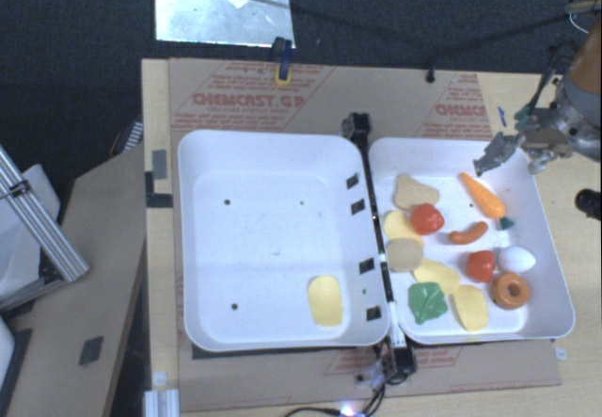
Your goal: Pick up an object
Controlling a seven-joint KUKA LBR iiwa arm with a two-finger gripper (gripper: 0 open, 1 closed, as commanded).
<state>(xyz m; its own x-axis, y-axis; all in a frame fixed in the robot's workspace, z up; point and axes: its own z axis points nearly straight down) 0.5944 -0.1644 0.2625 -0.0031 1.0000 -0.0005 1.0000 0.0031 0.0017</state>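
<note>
White plastic forms both bins. Nearest, at lower centre, a yellow piece (325,299) is seen alone in the left bin (235,246). The right bin (541,217) is crowded with toy food, so targets are judged plentiful there. Farther, at upper right, the gripper (513,153) is held above the orange carrot (483,196); nothing is gripped, and the finger opening cannot be told.

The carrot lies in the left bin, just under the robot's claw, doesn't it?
Not quite: the camera view shows the carrot in the right bin, not the left. It does lie just below the gripper, near that bin's upper right corner.
</note>
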